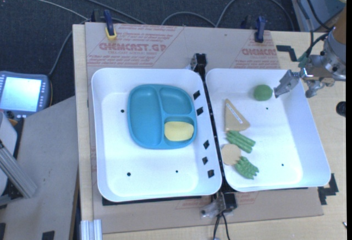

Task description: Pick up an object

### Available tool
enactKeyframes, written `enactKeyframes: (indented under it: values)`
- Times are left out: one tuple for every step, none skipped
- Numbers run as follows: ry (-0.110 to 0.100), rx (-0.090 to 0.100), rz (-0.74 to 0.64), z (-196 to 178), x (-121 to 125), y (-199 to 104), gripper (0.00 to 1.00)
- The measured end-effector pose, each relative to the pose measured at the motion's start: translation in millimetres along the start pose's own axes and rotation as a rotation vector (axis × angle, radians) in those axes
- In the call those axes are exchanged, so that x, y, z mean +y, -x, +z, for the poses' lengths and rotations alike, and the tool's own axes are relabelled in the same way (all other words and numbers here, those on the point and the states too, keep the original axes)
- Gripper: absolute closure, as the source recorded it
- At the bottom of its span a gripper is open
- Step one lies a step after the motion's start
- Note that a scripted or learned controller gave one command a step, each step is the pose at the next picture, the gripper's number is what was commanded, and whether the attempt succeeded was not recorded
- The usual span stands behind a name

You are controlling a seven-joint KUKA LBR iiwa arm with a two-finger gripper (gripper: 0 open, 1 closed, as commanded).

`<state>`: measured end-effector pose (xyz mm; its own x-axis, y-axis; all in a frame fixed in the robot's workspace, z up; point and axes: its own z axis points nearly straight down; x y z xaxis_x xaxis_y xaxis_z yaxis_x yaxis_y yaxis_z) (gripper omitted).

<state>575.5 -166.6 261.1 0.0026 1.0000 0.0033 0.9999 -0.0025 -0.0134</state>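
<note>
So we've got the end effector hovering over the far right edge of the right white bin, fingers spread apart with nothing between them. Just left of it sits a small round green ball. Nearer in that bin: a tan triangular wedge, green bean pods and a beige round piece. Left bin holds a blue divided plastic plate with a yellow lump on it.
</note>
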Motion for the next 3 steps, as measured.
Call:
enactKeyframes:
  values:
    - [0.013,-0.003,-0.003,-7,2,0,0.0]
    - [0.007,-0.001,-0.002,43,-7,-4,0.0]
    - [0.005,0.0,-0.002,107,-8,-4,0.0]
